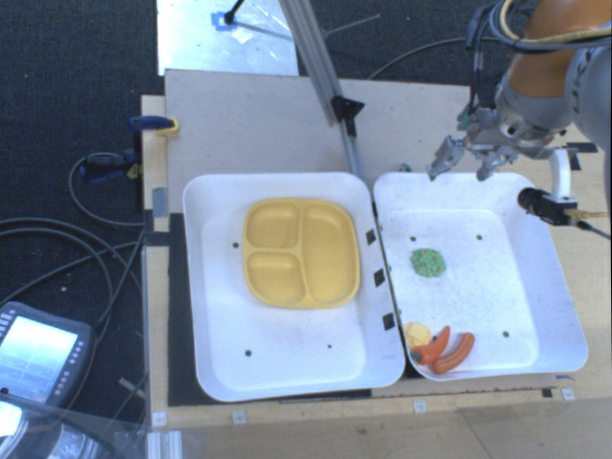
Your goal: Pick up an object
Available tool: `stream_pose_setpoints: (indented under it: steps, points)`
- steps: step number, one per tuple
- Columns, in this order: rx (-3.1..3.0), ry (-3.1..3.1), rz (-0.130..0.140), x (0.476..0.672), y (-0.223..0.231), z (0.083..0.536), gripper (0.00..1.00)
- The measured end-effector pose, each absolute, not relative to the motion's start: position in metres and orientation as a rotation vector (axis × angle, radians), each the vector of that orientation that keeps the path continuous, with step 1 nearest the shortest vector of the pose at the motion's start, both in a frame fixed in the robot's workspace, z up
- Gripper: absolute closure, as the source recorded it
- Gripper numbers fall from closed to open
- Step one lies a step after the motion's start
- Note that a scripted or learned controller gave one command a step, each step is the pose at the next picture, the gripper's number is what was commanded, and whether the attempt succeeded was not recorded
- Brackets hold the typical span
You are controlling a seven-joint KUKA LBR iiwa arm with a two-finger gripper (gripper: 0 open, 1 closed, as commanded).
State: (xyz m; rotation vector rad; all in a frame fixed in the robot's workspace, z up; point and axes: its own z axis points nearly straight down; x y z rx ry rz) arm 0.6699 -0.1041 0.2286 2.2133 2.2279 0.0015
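- Left bin (215, 352), left of the divider between bins: held a yellow tray (301, 253) with three compartments, lying flat, touched by nothing.
- Right bin (535, 285), right of that divider: held the loose pieces that suit the task.
- Green piece (427, 262): lay just right of the divider, about mid-depth, well apart from everything else.
- Yellow piece (417, 333): sat against the divider at the near corner, touching or nearly touching the orange piece (435, 343).
- Red sausage (455, 352): lay just right of the orange piece, side by side with it, close to the near rim.
- Gripper (466, 162): hung over the far rim, right of the divider's far end, fingers spread apart with nothing between them.
- Step, as judged: approach only, no piece chosen or touched yet.
- Next move, as judged: called for travel toward the near side and a descent over one piece; green looked easiest, standing alone; the near cluster risked a pinch on two pieces, or a finger fouling the rim.
- Hard to make out: height of the fingertips above the bin floor; exact nature of the yellow and orange pieces; whether they overlapped.
- Cut off: upper arm beyond the right edge, past the orange band (564, 12).
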Motion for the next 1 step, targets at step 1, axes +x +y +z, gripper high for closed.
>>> stream_pose_setpoints:
  steps: [1]
  points:
    - [2.212,2.228,0.0,0.6699,-0.1044,0.2287,0.0]
